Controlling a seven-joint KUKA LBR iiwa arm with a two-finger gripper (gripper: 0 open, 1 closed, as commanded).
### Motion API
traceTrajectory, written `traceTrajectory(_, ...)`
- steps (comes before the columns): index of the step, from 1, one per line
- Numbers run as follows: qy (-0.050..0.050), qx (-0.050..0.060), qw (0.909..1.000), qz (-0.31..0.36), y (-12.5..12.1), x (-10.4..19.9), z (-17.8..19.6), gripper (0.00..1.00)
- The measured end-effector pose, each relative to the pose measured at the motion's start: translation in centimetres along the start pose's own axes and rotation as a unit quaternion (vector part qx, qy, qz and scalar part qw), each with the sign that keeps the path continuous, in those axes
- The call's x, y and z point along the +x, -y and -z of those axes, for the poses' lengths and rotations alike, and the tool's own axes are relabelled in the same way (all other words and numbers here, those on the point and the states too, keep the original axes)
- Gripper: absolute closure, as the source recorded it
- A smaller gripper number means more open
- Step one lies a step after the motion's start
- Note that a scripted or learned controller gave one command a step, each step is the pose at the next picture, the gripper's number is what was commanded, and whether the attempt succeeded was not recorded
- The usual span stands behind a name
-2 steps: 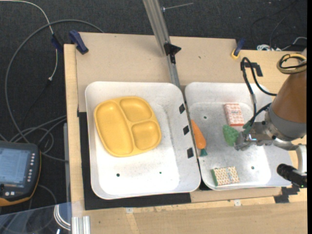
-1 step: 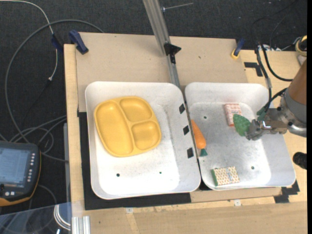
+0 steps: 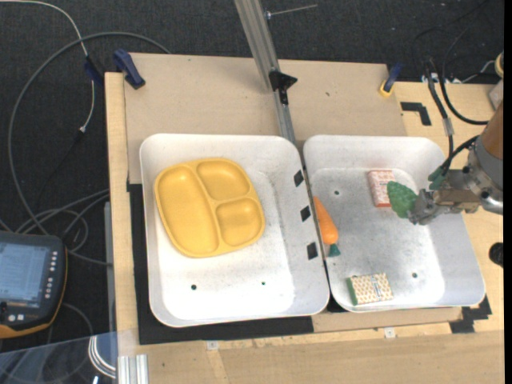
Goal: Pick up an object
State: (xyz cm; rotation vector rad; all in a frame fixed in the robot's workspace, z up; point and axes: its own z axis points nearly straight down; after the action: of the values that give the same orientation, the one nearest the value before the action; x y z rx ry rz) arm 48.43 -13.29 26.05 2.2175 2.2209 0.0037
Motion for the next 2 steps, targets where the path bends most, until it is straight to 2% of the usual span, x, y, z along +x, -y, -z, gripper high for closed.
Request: traceTrajectory(2, -0.001, 0.001, 1.0000, 0.003, -1.4, 11.2, 0.9, 1.00)
